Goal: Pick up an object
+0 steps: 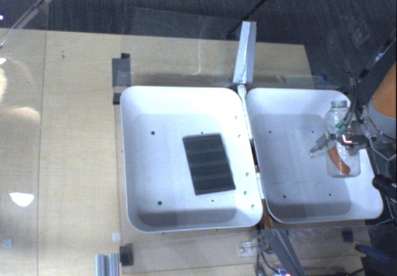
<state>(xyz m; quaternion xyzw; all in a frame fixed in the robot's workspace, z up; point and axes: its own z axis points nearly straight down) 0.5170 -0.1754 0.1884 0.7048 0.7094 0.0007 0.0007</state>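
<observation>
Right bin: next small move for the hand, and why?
Probably a short straight lift. The hand sits low in the right bin over a clear jar with something orange inside. Whether it's gripped can't be told; a lift would show that.

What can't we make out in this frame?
- Gripper: small and blurred in the camera view over the right bin; open or shut, cannot tell.
- Orange object beneath it: mixed up with a clear jar-like shape; identity, and whether it is gripped, unclear.
- Arm: cut off by the right edge.
- Dark ribbed slab in the left bin: too coarse to identify.
</observation>
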